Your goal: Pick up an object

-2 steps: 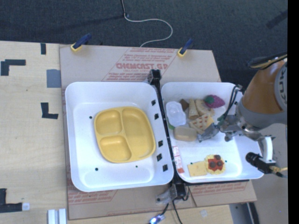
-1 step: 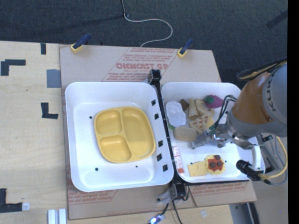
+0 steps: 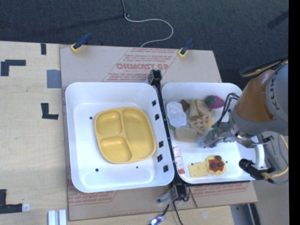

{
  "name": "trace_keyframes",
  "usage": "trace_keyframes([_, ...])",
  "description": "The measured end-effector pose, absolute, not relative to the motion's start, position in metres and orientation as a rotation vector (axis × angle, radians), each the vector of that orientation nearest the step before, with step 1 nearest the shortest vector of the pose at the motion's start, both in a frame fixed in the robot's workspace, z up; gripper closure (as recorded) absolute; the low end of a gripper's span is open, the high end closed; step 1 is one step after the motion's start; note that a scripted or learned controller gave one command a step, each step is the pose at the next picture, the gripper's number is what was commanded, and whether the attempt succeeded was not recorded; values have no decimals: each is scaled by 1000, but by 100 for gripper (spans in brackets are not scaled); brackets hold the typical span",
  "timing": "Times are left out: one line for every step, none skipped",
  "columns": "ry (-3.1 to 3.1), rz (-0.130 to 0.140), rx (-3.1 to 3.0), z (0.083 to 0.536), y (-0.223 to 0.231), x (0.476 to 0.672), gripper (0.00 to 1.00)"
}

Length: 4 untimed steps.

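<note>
At the near edge of the right bin (image 3: 234,178) lay a flat yellow slice (image 3: 198,169), and just beside it a small round toy food with red spots (image 3: 216,164). A little farther in, the gripper (image 3: 212,138) stood low over the middle of this bin, next to a beige piece (image 3: 186,134). It was dark and blurred, so I could not tell if it was open or closed, and no object was visible in it. Behind it, toward the far edge, lay a clear plastic cup (image 3: 176,114), some brown and beige pieces (image 3: 200,121) that were hard to name, and a pink and green thing (image 3: 214,101). The arm (image 3: 255,104) covered the right side of the bin. In the left bin (image 3: 77,125) a yellow divided plate (image 3: 124,135) lay in the middle. On the far side, the cardboard sheet (image 3: 140,64) carried red writing, readable as "CHEMCAST GP"; the smaller lines were not readable. Two blue and yellow clamps (image 3: 80,41) held its far edge.
</note>
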State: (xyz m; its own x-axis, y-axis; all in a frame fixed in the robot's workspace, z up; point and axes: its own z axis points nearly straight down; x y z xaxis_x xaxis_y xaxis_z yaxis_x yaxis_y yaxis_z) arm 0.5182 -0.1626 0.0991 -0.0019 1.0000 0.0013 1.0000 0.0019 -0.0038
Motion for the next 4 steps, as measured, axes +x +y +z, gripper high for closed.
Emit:
trace_keyframes([-2225,-2,-2223,161,-167,520,100])
trace_keyframes([-2225,-2,-2221,204,-164,519,100])
trace_keyframes([-2224,-1,-2220,225,-163,520,100])
trace_keyframes([-2226,1,-2213,214,-109,523,100])
